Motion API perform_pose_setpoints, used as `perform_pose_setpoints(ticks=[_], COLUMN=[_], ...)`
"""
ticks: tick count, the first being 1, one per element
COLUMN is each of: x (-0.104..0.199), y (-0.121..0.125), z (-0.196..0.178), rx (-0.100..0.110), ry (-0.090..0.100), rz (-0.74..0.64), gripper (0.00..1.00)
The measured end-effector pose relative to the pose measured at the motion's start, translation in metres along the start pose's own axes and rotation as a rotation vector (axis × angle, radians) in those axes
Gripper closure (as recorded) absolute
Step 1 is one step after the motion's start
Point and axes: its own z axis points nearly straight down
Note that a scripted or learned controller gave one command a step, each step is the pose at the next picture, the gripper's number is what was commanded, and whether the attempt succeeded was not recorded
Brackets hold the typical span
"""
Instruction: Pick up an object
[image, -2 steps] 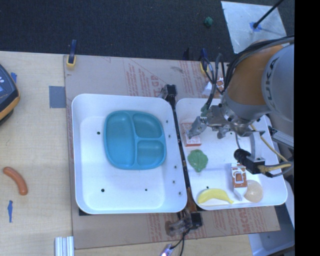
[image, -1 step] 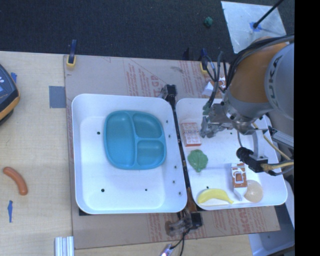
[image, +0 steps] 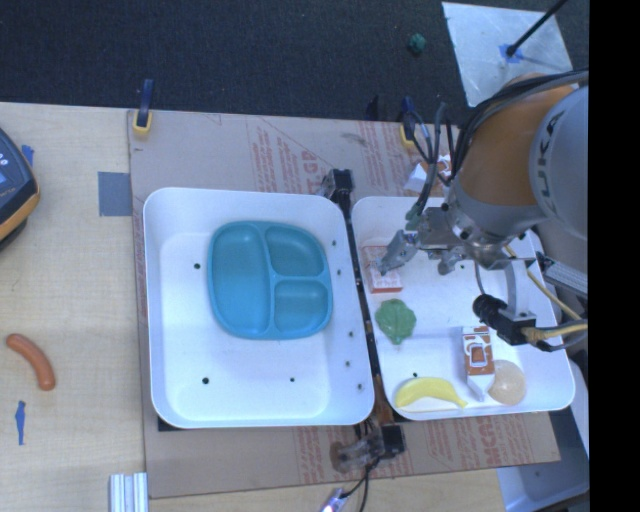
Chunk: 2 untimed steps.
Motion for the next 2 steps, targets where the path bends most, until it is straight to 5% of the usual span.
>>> perform_pose_setpoints(ticks=[1,2], x=[-0.052,-0.131], y=[-0.084,-0.019], z=[0.108,0.047], rx=[0.001,-0.004], ry=[-0.002,-0.002], rz=[0.004,0.006], gripper=[0.00,0.00])
